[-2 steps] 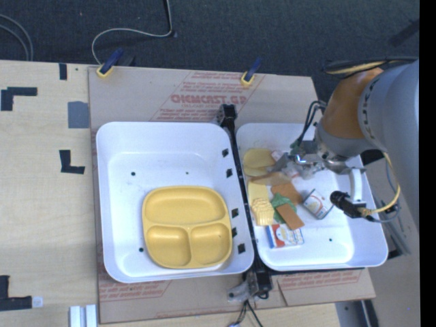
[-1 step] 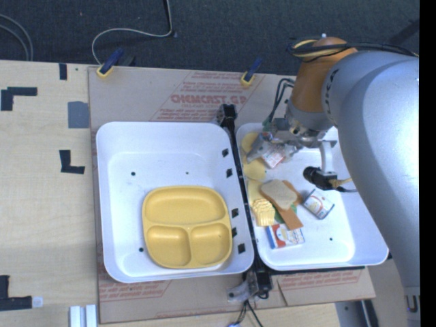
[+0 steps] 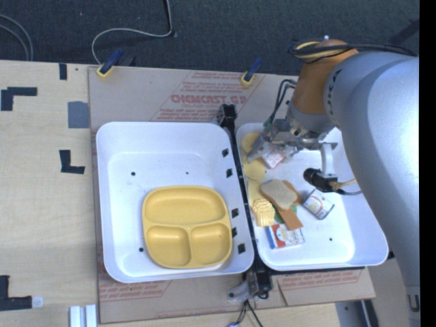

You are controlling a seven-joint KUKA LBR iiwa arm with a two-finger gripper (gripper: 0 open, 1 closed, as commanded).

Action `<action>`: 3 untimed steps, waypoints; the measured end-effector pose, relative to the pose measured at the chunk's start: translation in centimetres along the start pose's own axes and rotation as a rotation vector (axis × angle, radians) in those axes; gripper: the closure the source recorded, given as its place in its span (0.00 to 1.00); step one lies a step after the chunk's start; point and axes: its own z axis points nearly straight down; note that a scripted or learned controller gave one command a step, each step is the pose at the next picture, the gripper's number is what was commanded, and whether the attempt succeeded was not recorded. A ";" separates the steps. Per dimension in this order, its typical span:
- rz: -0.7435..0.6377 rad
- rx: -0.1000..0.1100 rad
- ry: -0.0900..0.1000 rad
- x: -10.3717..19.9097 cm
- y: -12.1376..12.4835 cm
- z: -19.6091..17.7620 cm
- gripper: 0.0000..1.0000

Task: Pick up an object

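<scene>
We take the right bin [image 3: 340, 247] as our reference. The arm [image 3: 378, 107] reaches over its far end, and the gripper [image 3: 278, 144] sits low above the bin's far left corner, close to the divider between the two bins.

We cannot tell from this view whether the jaws are open or closed; the wrist body hides them.

Directly under and against the gripper lies a small white packet [image 3: 274, 158] with red print. We cannot confirm that it sits between the jaws. Just left of it, at the bin's left wall, we see two yellow pieces [image 3: 253, 170].

Toward the bin's centre lies a tan slice [image 3: 279, 193], resting over an orange strip [image 3: 291, 216]. A corn cob [image 3: 263, 211] lies left of the slice, near the left wall. A flat white card [image 3: 285, 236] with red and blue print lies nearer the bin's near edge. A small can [image 3: 317, 205] lies on its side right of the slice.

The left bin [image 3: 116, 182] holds a yellow tray [image 3: 187, 225] with three compartments.
</scene>
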 end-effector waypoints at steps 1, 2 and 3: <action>0.001 -0.011 -0.001 0.0 -0.3 0.0 0.00; 0.000 -0.007 0.000 0.1 -0.4 -1.0 1.00; 0.002 -0.018 0.008 0.8 -9.4 -10.1 1.00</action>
